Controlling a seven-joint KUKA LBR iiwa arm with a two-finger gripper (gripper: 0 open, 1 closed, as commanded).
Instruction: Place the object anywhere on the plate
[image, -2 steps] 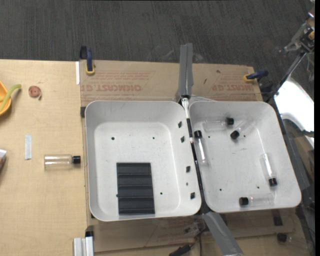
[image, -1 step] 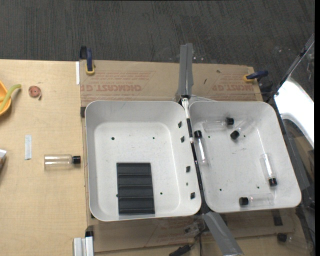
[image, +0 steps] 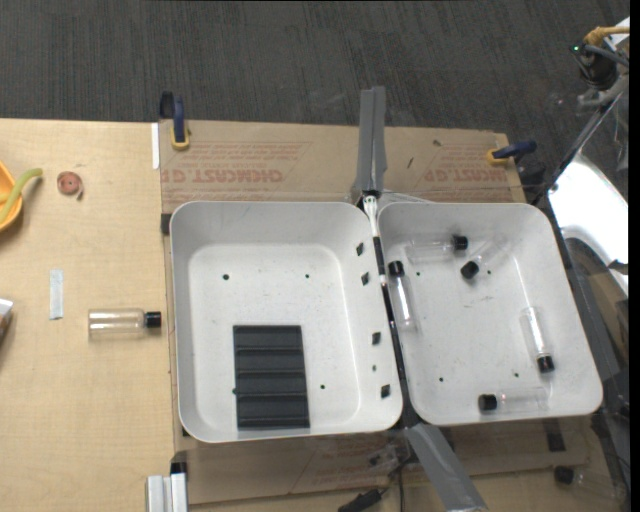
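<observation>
A dark ribbed plate (image: 270, 377) is seen lying flat in the left bin (image: 190, 300), near that bin's front wall. Five clear vials with black caps are found in the right bin (image: 560, 260), well apart from the plate. One vial (image: 402, 298) lies along the bin's left wall. Two vials (image: 440, 245) (image: 480, 263) lie close together near the back. Another vial (image: 535, 338) lies toward the right wall, and the last vial (image: 510, 402) lies against the front wall. The two bins are set touching side by side on a cardboard sheet (image: 250, 165) on the desk (image: 80, 420). A sixth capped vial (image: 122, 321) lies on the desk just left of the left bin. A small reddish disc (image: 68, 182) and a white strip (image: 56, 295) lie farther left. Whether the tool is spread or pressed together cannot be told.
</observation>
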